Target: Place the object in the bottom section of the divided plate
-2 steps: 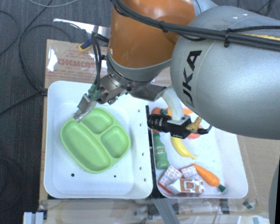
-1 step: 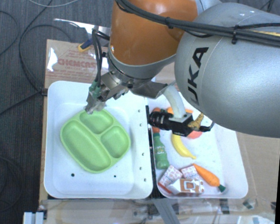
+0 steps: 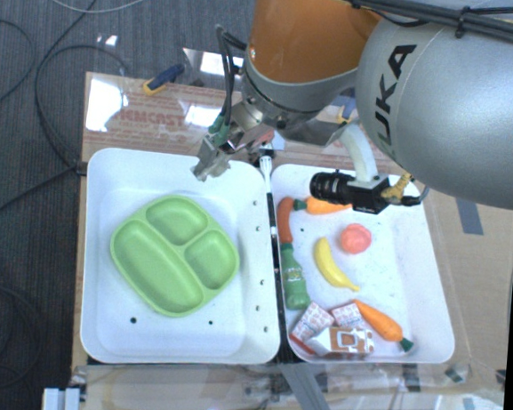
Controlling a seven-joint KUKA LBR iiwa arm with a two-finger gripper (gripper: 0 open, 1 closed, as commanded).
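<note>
Left bin (image 3: 95, 319): you see the green divided plate (image 3: 148, 266) lying flat near its middle, turned at a slant. Its long section runs along the near-left side, and two smaller sections sit on the far and right sides.

Gripper (image 3: 204, 170): it hangs over the far edge of the left bin, just beyond the plate's far rim and close to the wall shared by the bins. You cannot tell whether it stands wide or narrow, and nothing is visibly held in it.

Right bin (image 3: 411, 276): every loose object lies here, apart from the plate.
- Along the left wall are a red-orange sausage (image 3: 284, 220) and, nearer, a green bottle (image 3: 294, 282).
- At the far end lies a carrot (image 3: 326, 208).
- To its right and nearer is a pink ball (image 3: 355, 239), with a banana (image 3: 332, 264) just nearer still.
- At the near end, small packets (image 3: 314, 321) and an orange carton (image 3: 350, 342) sit together, with a second carrot (image 3: 380, 323) to their right.

You cannot tell which of these is the task's object.
</note>
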